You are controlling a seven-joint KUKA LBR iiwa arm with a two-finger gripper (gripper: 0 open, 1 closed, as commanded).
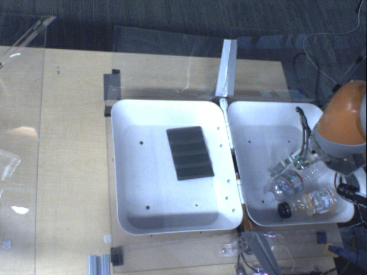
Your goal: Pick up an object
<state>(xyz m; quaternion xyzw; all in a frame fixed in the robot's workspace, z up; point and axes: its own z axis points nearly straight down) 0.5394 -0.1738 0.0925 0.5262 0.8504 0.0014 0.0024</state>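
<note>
Two clear plastic bottles lie in the right bin (258, 125). One crumpled bottle (288, 183) sits near the bin's middle, and a second bottle (312, 203) with a tan label and a black cap lies along the front wall. My gripper (293, 163) reaches in from the right, low over the bin, just above and touching or nearly touching the crumpled bottle. The arm's orange band (344, 116) hangs over the bin's right side. A dark grey ribbed pad (190, 152) lies flat in the middle of the left bin (132, 171).
A metal divider post (226, 67) stands behind the seam between the bins. Cables and brackets (258, 254) sit at the bench's front right edge. A clear plastic sheet (23, 153) covers the bench at the left.
</note>
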